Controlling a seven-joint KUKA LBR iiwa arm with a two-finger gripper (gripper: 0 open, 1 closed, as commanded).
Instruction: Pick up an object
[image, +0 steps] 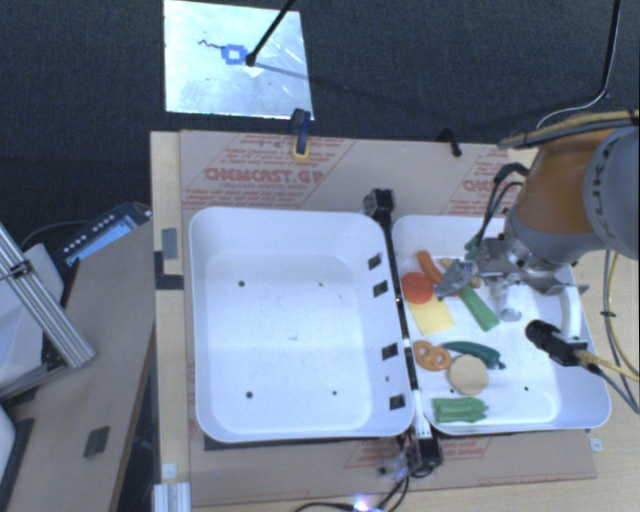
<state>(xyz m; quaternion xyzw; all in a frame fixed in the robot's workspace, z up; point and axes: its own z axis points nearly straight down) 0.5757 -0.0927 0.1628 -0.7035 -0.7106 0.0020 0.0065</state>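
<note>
- The arm (575, 190) reaches in from the right over the right bin (575, 400).
- The gripper (462, 277) hangs low over the upper part of that bin, among the toy food.
- Whether it is apart or together cannot be told; nothing shows clamped in it.
- Just left of it lie an orange carrot (429, 265) and a red round piece (417, 290).
- A green stick (479, 308) lies just below it, beside a yellow slice (432, 318).
- Lower in the bin lie a pretzel (431, 355), a dark green pepper (474, 351), a tan round piece (467, 376) and a green pod (459, 408).
- The left bin (230, 240) sits beside it, their rims touching.
</note>
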